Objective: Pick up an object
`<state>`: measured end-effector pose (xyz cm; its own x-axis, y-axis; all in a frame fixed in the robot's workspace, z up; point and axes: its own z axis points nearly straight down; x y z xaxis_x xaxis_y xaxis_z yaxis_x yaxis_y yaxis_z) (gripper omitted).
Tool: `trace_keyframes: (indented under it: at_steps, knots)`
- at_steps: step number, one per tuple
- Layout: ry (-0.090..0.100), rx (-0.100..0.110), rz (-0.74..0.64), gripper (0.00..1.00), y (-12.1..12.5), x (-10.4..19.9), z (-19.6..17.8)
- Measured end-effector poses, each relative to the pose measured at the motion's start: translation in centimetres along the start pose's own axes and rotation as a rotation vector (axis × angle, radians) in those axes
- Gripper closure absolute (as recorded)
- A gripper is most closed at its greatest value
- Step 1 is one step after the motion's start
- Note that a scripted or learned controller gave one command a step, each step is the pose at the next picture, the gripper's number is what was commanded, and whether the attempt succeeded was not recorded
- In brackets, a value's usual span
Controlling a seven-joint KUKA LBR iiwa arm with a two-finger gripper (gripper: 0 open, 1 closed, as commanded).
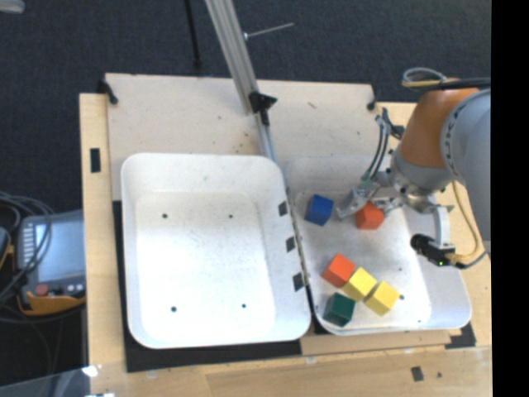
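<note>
While my arm reaches in over the right bin (450, 308), my gripper (369, 208) sits low at the red-orange block (371, 217), which lies near the bin's upper middle. I cannot tell how the gripper is set, nor whether it has the block in hold. I judge the step in hand to be the approach or the closing on this block; the next move calls for a firm close, then a straight lift clear of the bin floor. The right bin also holds a blue block (319, 209) just left of the gripper, and lower down a cluster: an orange block (338, 270), two yellow blocks (362, 284) (382, 297) and a green block (339, 308), touching or nearly so. The left bin (132, 222) stands beside it on the counter (190, 106).
</note>
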<state>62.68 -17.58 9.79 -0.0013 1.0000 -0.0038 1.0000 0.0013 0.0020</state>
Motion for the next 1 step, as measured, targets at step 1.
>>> trace_keyframes:
  at_steps: [1]
  knots:
    - [0.0,-0.004,0.0,1.0,0.08,-0.1,-1.21]
